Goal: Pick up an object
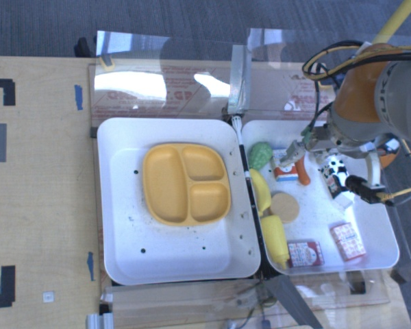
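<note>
My gripper [296, 153] hangs low over the back of the right bin [377, 218], reaching in from the right under the orange-banded wrist. Just beneath its tip lie a small red, white and blue box [285, 173] and an orange carrot-like piece [303, 175]. To their left is a green lumpy object [261, 154]. A banana [261, 190], a round tan disc [284, 207] and a yellow block [274, 239] lie along the bin's left side. Two red packets [303, 253] [347, 241] rest near its front.
The left bin [116, 204] holds a yellow divided plate [186, 183]. A metal divider [238, 81] and clear back walls stand behind both bins. The wooden benchtop [34, 184] stretches to the left.
</note>
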